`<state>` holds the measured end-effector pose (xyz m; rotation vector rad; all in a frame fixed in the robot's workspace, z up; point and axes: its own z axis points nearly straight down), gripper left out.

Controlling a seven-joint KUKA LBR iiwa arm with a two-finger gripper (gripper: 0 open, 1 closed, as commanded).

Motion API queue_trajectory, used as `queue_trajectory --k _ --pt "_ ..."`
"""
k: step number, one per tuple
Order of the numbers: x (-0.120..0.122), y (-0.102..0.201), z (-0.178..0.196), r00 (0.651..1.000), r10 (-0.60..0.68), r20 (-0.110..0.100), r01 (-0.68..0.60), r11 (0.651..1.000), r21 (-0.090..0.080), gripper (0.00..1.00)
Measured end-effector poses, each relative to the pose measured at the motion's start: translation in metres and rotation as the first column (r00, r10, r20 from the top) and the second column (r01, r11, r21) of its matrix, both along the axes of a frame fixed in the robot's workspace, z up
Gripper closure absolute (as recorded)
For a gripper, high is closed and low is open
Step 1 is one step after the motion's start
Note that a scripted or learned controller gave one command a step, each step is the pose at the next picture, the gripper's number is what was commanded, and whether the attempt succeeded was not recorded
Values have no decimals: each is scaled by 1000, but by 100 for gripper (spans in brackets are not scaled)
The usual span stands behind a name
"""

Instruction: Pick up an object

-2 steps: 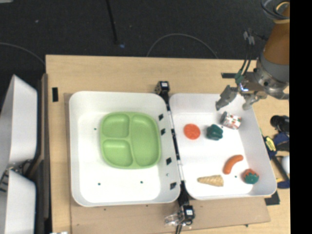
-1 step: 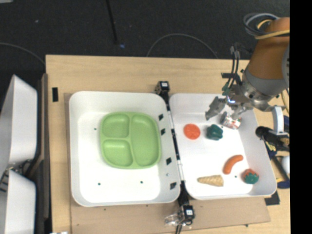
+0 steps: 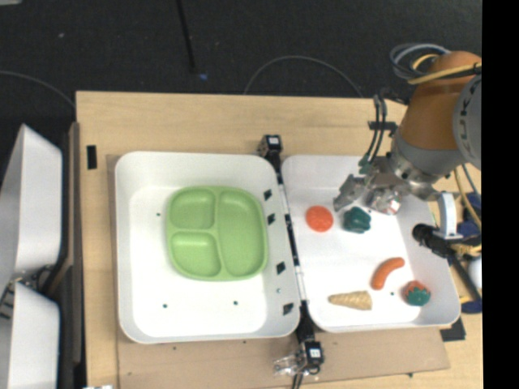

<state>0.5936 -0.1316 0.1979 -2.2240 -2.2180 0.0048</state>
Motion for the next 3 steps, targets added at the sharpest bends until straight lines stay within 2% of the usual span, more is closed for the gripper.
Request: queue_trajectory --k 1,2,3 --pt "-5 0 -62 1000 0 -1 0 1000 0 0" --pt "-3 0 -47 1000 -4 7 4 1000 1 100" --pt "-8 -10 7 1000 0 10 0 1000 0 100"
